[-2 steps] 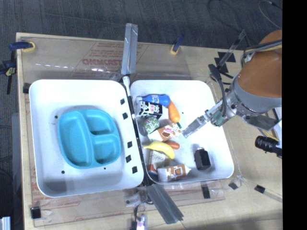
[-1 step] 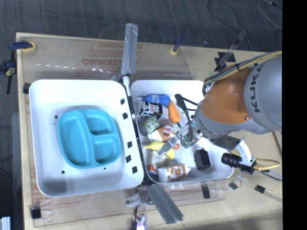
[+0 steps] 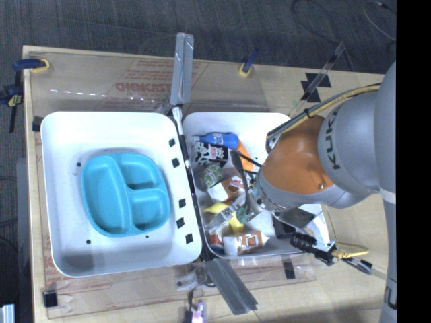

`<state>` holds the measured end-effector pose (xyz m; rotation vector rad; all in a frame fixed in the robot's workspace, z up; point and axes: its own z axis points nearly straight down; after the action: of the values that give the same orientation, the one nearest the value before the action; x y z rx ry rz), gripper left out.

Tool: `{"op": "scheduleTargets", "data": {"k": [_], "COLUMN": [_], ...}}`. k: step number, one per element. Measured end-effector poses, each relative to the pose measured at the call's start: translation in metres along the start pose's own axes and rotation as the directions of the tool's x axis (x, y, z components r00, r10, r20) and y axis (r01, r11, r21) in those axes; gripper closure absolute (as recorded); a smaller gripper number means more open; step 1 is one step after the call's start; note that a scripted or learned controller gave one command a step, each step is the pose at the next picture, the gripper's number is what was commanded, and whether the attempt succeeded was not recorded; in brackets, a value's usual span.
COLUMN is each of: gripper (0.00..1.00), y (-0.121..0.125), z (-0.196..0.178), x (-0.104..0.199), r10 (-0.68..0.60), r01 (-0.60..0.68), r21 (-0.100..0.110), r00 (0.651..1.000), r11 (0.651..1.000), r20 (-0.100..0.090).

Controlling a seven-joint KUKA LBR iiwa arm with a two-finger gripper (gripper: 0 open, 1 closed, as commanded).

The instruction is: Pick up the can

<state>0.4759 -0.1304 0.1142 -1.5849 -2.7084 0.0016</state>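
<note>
The can, greenish with a printed label, lies on its side in the left part of the right bin, among other packages. My arm's orange wrist band hangs over the bin's right half. The gripper reaches down into the clutter a little right of and below the can, over a brown and white item. Whatever lies under its tip is hidden by the wrist and the pile. The can itself lies apart from the gripper.
A blue packet, a black-and-white carton, a yellow item and a brown-white box crowd the right bin. The left bin holds a turquoise compartment tray. A metal divider stands between the bins.
</note>
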Motion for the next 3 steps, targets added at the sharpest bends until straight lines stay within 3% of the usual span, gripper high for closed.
{"op": "scheduleTargets", "data": {"k": [1,2,3], "gripper": [0.00,0.00,0.00], "y": [-0.001,-0.008,0.015], "z": [-0.189,0.006,0.018], "x": [-0.043,-0.044,-0.045], "r10": [-0.110,-0.013,-0.073], "r01": [0.110,0.013,0.073], "r21": [-0.003,-0.004,-0.005], "r00": [0.994,1.000,0.997], "r11": [0.994,1.000,0.997], "r20": [0.006,0.004,0.007]}}
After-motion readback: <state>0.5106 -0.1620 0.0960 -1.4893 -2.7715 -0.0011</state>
